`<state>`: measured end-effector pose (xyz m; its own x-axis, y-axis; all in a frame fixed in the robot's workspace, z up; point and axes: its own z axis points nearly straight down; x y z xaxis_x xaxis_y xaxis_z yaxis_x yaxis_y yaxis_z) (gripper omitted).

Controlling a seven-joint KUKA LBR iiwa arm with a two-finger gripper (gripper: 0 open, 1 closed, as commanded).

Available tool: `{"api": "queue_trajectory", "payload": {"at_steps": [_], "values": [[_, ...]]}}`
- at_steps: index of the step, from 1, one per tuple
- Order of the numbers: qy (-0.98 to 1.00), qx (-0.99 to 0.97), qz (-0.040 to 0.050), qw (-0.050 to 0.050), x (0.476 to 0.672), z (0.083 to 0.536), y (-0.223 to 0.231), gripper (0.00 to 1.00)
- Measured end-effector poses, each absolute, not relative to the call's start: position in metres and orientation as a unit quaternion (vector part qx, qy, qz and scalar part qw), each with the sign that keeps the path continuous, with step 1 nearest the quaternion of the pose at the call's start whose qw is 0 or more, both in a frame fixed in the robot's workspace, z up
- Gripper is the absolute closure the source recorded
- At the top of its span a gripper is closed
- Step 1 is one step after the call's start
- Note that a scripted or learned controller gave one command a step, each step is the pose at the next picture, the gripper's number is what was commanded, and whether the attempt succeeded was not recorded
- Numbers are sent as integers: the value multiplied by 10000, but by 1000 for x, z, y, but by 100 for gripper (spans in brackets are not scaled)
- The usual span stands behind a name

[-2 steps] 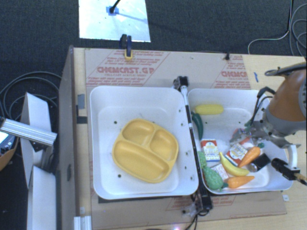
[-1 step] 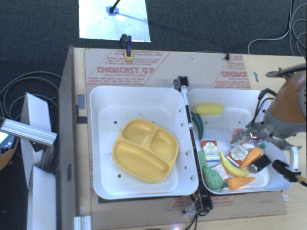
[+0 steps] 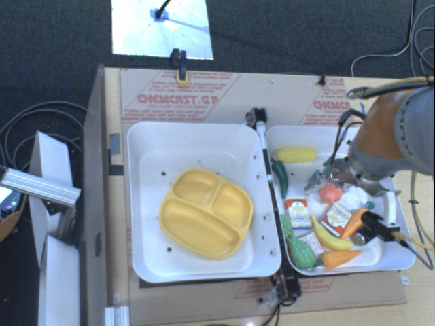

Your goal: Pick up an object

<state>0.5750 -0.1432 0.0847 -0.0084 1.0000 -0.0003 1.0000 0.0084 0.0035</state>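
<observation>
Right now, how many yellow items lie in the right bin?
2: a corn cob near the bin's far wall, and a banana nearer the front, beside a carrot. Others may be hidden under the pile.

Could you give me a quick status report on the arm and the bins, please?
Gripper low in the right bin, above the toy food pile. Nothing seen between its fingers. Banana and carrot crowded together; yellow tray alone in the left bin.

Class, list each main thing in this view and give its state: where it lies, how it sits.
yellow divided plate: flat in left bin, upright
corn cob: lying in right bin
banana: lying among toys
carrot: lying at the right bin's near edge
gripper: lowered in right bin
</observation>
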Motion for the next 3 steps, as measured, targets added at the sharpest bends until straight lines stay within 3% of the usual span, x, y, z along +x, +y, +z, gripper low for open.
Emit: {"api": "queue_trajectory", "payload": {"at_steps": [1,2,3], "values": [[7090,7052,18,20,574,96,-146,100],[7076,7066,12,20,571,134,-155,100],[7099,7043,32,53,668,144,-156,100]]}}
